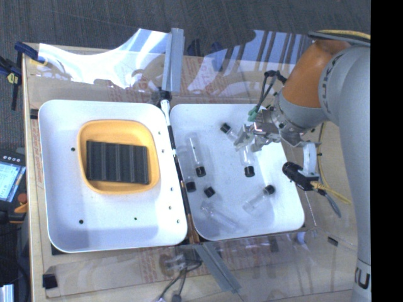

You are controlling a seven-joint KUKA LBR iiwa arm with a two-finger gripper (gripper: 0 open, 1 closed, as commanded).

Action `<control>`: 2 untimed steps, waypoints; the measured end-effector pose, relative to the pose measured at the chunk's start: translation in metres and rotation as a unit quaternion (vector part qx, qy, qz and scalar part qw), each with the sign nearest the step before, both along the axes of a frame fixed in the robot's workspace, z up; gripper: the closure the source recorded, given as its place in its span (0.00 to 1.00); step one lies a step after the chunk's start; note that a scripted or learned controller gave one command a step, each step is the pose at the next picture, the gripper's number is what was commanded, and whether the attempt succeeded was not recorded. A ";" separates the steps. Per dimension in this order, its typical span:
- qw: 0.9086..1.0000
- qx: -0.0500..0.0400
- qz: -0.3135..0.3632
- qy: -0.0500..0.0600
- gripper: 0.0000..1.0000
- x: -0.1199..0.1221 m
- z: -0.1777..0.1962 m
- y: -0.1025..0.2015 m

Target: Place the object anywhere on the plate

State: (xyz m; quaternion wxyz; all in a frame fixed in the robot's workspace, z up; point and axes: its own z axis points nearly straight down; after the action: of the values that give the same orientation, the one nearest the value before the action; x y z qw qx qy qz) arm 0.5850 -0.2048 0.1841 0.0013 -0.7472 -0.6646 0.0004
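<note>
A yellow plate [117,129] with a dark ridged insert lies in the left bin [56,212]. Several clear vials with black caps lie scattered in the right bin [289,216]. One vial [194,154] lies near that bin's left wall, another vial [257,199] toward the front right, and a small capped vial [249,169] in the middle. My gripper [253,138] hangs low over the upper middle of the right bin, just above the small capped vial. A further vial [229,131] lies right beside the gripper on its left.
A ridge where the two bins meet [177,168] separates the vials from the plate. Clear plastic sheeting [126,58] lies behind the bins. Cables and a black clip [297,173] hang off the wrist at the right bin's right edge.
</note>
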 end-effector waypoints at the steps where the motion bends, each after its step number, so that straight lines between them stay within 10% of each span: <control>1: 0.998 0.001 0.055 0.001 1.00 -0.006 0.026 0.044; 2: 0.984 -0.001 0.178 -0.001 1.00 0.015 0.025 0.070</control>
State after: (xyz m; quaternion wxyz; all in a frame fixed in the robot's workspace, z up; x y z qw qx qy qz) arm 0.5998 -0.1345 0.2092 -0.0001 -0.6171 -0.7869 0.0004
